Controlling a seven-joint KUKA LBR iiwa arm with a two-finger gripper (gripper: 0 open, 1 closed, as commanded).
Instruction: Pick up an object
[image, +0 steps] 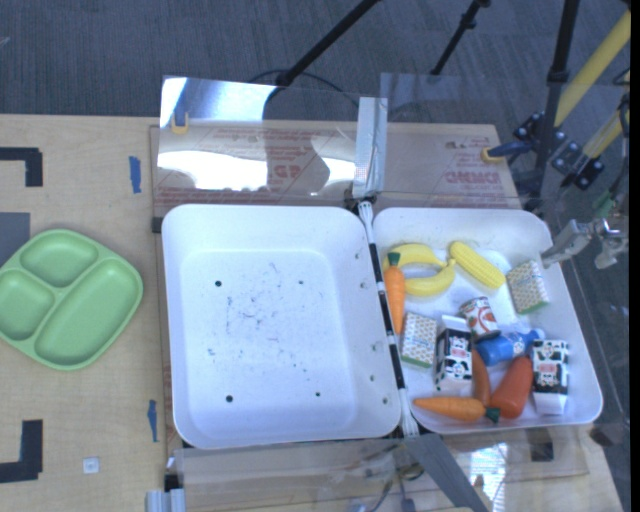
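White right bin (585, 390) with banana (425, 272), carrots, cartons (perhaps milk), tool (585, 235) state indiscernible.

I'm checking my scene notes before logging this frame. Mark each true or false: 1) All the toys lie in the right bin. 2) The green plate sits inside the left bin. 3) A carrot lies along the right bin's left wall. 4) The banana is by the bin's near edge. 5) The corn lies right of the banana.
1) True: the toys fill the right bin.
2) False: the green plate sits on the bench, left of the left bin.
3) True: the carrot lies there.
4) False: the banana is near the far edge.
5) True: the corn lies right of it.
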